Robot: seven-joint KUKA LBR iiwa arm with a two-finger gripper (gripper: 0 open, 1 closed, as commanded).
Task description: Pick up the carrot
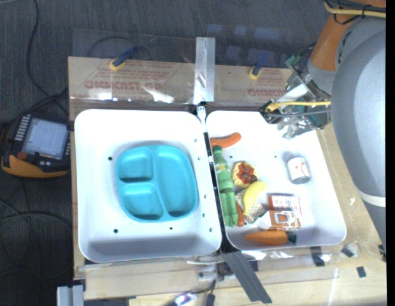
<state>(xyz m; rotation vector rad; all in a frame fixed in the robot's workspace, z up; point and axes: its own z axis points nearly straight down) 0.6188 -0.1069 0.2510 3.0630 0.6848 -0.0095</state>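
Two-finger metal gripper (pixel 298 121) hovers over the right white bin's (pixel 325 164) far corner — finger state unclear — orange carrot (pixel 265 238) lies apart.

The orange carrot (pixel 266 238) lies against the right white bin's (pixel 325 171) near wall, a red-and-white carton (pixel 284 210) crowding it at twelve o'clock. Bare floor opens toward two o'clock, around the small white can (pixel 298 169).

Even, fairly bright overhead light washes out the two white bins (pixel 146 247), with soft shadows inside their walls. Glare streaks the clear plastic sheet (pixel 153 81) left of the pincer (pixel 293 116). The pincer itself looks slightly blurred, perhaps from motion; the picture is grainy.
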